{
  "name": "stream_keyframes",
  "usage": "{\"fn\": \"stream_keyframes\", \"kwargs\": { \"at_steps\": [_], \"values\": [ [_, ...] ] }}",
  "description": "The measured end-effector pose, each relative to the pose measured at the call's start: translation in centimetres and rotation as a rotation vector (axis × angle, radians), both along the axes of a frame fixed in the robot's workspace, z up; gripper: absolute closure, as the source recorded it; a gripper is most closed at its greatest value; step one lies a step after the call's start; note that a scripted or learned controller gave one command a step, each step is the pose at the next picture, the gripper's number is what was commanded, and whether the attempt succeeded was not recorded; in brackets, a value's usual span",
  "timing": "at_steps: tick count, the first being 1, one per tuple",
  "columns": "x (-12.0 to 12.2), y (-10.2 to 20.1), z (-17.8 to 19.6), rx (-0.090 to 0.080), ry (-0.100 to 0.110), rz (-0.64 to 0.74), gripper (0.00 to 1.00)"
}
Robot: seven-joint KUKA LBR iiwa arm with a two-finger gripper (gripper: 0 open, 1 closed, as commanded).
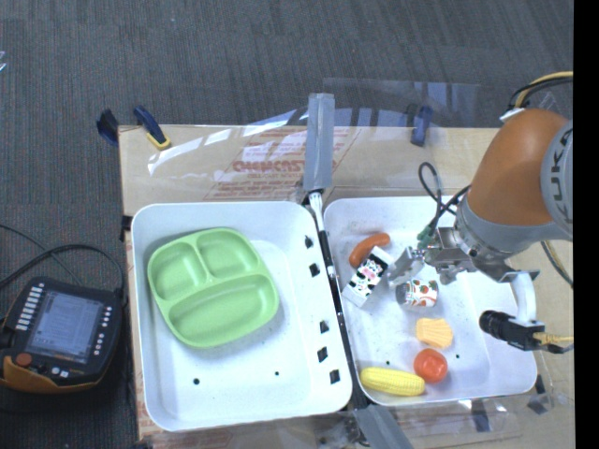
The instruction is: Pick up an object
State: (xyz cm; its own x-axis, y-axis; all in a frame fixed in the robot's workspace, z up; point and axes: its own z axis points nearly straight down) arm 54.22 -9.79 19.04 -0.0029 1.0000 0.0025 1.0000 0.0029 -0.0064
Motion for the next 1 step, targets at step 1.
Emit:
{"fn": "stream_keyframes", "kwargs": {
  "at_steps": [1],
  "values": [
    [2.31,-2.7,-10.11,0.0,-0.004,0.062,0.0]
  ]
}}
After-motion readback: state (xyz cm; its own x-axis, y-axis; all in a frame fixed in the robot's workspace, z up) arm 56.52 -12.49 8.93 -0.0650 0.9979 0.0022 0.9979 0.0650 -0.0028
